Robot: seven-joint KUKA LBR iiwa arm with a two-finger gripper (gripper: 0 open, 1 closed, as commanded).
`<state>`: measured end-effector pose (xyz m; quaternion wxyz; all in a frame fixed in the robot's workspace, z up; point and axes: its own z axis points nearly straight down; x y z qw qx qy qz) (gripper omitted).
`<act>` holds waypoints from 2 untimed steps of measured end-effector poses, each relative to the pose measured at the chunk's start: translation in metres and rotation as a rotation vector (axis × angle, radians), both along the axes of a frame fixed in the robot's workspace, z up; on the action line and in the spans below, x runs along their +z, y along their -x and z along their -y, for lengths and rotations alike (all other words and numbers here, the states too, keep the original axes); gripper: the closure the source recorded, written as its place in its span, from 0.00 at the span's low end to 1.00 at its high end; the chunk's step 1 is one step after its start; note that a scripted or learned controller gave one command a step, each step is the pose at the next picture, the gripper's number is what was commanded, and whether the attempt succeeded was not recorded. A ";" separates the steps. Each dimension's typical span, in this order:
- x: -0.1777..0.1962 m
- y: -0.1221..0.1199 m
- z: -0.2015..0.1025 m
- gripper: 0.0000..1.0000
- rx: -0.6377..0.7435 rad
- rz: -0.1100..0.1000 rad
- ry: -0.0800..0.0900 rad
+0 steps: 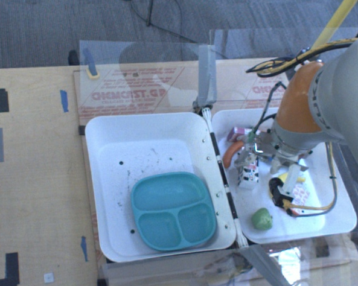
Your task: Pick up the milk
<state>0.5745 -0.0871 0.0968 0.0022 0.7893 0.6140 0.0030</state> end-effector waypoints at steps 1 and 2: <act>0.009 0.000 0.000 1.00 0.001 -0.001 0.000; 0.088 -0.074 -0.058 1.00 0.023 -0.008 0.001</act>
